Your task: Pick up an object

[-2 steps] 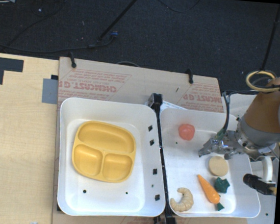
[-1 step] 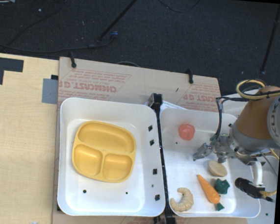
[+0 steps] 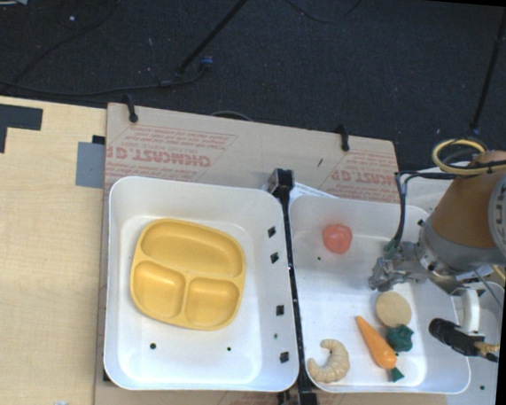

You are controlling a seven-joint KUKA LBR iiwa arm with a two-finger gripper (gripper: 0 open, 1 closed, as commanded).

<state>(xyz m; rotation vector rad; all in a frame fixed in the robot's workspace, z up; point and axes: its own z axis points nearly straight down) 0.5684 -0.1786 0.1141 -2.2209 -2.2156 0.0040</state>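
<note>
The right bin (image 3: 352, 282) holds several small items. A pink-red rounded fruit (image 3: 338, 238) lies near its back. A tan round biscuit (image 3: 393, 309) sits by the right side, an orange carrot (image 3: 375, 341) with a green top (image 3: 399, 338) lies in front of it, and a pale curled shrimp-like piece (image 3: 331, 360) rests at the front. My gripper (image 3: 389, 273) hangs low at the right of this bin, just behind and above the biscuit and right of the pink fruit. Nothing visibly hangs from it.
The left bin (image 3: 117, 318) carries a yellow divided plate (image 3: 188, 273). A black divider (image 3: 285, 280) separates the two bins. The grey and orange arm (image 3: 470, 214) with its cables crowds the right bin's right edge. Cardboard (image 3: 240, 156) lies behind the bins.
</note>
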